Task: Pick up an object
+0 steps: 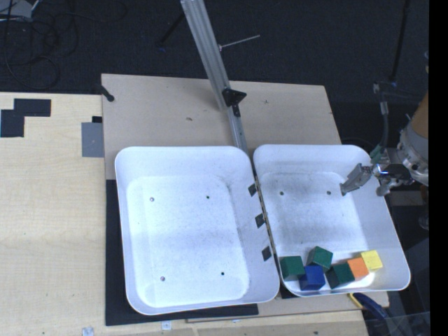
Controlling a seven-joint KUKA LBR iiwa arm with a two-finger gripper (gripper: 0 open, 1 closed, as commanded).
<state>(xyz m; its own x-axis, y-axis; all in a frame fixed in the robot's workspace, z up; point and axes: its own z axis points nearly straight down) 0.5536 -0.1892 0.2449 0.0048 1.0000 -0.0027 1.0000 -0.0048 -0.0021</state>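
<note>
- Well, the gripper (365,178) sits over the upper right part of the right bin (308,161), reaching in from the right edge of the bench.
- One grey finger (355,178) points down and to the left over the bin's white floor; nothing lies between the fingers, and how far apart they stand I cannot tell from here.
- Behind the gripper, the metal wrist and a bit of the arm (414,156) hang past the bin's right rim.
- All the blocks are bunched in the near corner of the right bin, well apart from the gripper.
- A dark green block (292,265) lies furthest left, with a blue block (313,277) just beside it toward the front.
- Another green block (321,257) sits tilted just behind the blue one, and a third dark green block (341,274) lies to the blue one's right.
- An orange block (358,266) touches that last green one, and a yellow block (372,260) sits just beside the orange, nearest the bin's right wall.
- The left bin (183,161) lies alongside, joined to the right one by black clips (260,220) along the shared edge.
- A slanted aluminium rail (210,54) rises from behind the bins.
</note>
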